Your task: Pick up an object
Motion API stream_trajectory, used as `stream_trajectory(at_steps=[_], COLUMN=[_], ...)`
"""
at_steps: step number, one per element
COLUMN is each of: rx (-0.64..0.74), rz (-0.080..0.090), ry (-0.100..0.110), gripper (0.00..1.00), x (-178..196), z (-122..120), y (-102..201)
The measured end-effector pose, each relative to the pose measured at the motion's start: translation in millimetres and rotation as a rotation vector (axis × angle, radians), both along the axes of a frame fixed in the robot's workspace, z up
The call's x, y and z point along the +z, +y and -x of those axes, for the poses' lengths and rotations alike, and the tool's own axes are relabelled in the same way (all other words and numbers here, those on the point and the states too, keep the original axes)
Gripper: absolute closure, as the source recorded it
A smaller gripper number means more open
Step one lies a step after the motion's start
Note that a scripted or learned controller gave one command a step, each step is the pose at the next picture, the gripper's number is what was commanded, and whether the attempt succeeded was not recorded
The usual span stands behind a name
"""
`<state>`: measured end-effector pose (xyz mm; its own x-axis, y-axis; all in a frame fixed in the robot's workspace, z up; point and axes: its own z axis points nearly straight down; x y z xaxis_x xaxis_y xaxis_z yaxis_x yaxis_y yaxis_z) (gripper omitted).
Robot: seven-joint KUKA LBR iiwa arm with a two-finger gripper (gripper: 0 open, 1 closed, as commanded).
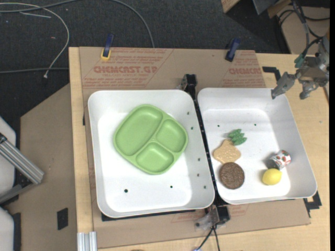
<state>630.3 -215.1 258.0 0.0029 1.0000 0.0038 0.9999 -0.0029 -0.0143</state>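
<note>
Tool (294, 88) poised above the far right corner of the right bin (251, 103), fingers spread apart, nothing between them. In that bin, well apart from the tool: pineapple-shaped toy (229, 148), brown round cookie (231, 175), yellow lemon (271, 177), small red-and-white object (282, 159). Green divided plate (151, 138) resting in the left bin (104, 140).

My table (78, 140) is topped with printed cardboard. Two white bins sit on it side by side, touching: left bin (104, 187), right bin (251, 101). Two blue clamps (108, 46) grip its far edge.
</note>
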Motion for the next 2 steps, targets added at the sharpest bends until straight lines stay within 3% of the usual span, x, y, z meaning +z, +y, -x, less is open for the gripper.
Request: stream_trajectory(at_steps=[1,2], rx=[0.003,0.002], rz=[0.003,0.002], ry=[-0.014,-0.01], gripper=[0.0,0.0], x=[8,-40], z=[-2,5], y=[1,-6])
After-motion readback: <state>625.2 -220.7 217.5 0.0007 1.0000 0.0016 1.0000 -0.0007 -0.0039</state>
